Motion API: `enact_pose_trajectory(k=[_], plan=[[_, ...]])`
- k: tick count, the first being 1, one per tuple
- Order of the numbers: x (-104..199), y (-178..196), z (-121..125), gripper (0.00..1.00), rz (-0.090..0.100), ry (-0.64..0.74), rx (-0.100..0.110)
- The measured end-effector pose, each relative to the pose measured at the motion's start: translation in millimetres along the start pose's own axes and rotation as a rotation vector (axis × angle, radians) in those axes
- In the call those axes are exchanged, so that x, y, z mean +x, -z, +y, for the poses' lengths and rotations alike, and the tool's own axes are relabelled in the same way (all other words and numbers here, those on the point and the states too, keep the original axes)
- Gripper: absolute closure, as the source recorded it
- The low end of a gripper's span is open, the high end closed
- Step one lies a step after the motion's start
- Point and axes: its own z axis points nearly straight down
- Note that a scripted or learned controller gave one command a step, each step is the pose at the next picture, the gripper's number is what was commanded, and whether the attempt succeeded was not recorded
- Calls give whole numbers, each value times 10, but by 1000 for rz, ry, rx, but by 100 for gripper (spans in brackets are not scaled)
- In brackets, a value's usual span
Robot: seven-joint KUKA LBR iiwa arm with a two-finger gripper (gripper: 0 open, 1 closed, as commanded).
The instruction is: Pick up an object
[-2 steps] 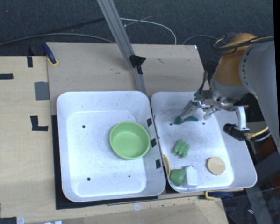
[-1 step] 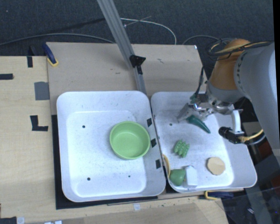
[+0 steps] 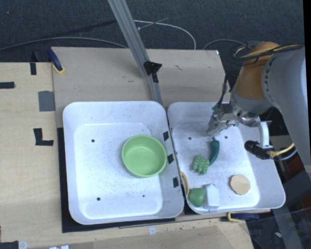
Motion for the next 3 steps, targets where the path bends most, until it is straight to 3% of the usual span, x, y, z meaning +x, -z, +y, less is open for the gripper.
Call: enact_pose_trajectory(k=[2,3], plan=[[55,862,-32,100,-1,-2,-5],[3,1486,-6,100,-2,-2,-7]])
